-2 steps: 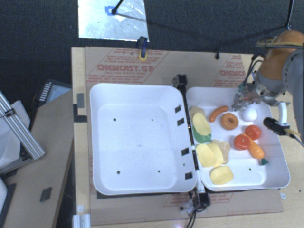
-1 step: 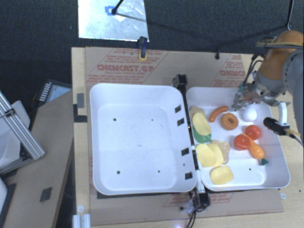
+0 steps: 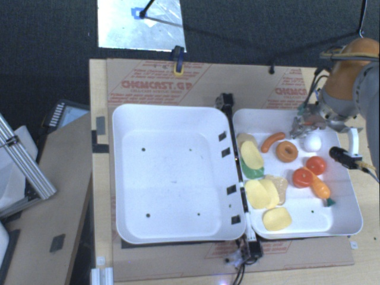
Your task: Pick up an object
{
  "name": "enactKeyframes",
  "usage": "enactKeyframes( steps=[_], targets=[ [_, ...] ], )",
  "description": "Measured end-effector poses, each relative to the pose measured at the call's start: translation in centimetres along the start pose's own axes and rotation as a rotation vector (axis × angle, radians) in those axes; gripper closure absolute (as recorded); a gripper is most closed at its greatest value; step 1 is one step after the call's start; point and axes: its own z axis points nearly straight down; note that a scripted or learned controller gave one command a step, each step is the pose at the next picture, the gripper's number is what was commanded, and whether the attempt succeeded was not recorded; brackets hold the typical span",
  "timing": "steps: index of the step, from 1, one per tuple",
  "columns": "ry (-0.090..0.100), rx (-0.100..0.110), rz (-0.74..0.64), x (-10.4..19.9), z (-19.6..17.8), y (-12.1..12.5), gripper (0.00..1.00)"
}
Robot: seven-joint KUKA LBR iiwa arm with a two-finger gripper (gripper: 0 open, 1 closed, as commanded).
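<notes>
You see the gripper point(image 3: 307, 125) poised near the right bin's point(image 3: 344, 218) far edge, just beside the white egg point(image 3: 312, 142); whether it is clenched, you cannot tell. Approach step: next, descend onto the egg.

A robotics lab is showing here: a table point(image 3: 71, 177) is carrying two white bins point(image 3: 172, 171) on printed cardboard point(image 3: 157, 82), aluminium framing point(image 3: 24, 165) is standing at nine o'clock, and cables point(image 3: 237, 37) are hanging over dark carpet.
</notes>
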Motion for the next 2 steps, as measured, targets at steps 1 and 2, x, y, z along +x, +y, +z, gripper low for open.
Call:
enactKeyframes(
  steps=[1, 2],
  targets=[
    [0.0, 0.0, 0.0, 0.0, 0.0, 0.0, 1.0],
    [0.0, 0.0, 0.0, 0.0, 0.0, 0.0, 1.0]
  ],
)
